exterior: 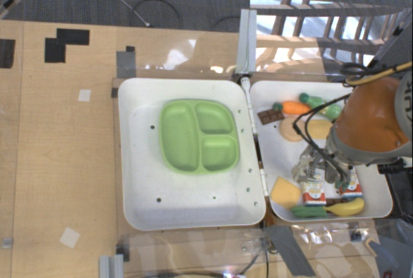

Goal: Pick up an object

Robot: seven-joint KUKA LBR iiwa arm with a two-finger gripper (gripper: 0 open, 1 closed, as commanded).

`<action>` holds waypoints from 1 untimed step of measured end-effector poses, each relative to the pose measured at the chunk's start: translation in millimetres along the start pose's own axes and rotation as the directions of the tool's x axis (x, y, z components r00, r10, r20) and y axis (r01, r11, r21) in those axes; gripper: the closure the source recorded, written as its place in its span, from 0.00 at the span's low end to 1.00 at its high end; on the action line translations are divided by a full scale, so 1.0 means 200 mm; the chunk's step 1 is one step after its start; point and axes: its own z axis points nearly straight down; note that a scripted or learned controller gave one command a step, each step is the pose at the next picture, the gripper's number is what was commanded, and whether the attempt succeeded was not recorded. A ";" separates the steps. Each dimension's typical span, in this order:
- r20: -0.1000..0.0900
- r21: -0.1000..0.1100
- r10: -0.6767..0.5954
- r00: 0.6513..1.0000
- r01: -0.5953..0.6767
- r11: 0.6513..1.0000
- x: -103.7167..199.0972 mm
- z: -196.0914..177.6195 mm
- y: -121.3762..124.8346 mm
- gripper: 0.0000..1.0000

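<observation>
Gripper (321,170) sits low in the right bin (387,196), below the orange wrist band, fingers pointing down toward the bin floor. Finger state: cannot tell; metal linkages and cables clutter the area. No item visibly between the fingers.

Directly beneath/adjacent to gripper: small carton w/ red-and-white print (313,193), upright, appears to touch or sit just under the gripper tip. A second similar carton (351,191) lies just right of it, partly hidden by the arm.

Front edge of right bin: yellow banana (347,208) lying flat, next to a green pod-shaped item (308,211). Yellow wedge-shaped block (285,192) sits at the bin's front-left corner, near the first carton.

Rear of right bin: orange carrot (295,108), green item (316,102) beside it, dark brown rectangular piece (270,117) near the left wall, pale round disc (292,130) partly covered by black cable.

Left bin (139,206) holds a green divided plate (198,135), three compartments, centred, well apart from the gripper.

Both bins rest side by side on the wood-tone worktop (58,160).
</observation>
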 end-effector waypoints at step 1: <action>-0.023 0.005 0.079 0.997 -0.079 0.997 -0.03 -0.71 -0.18 1.00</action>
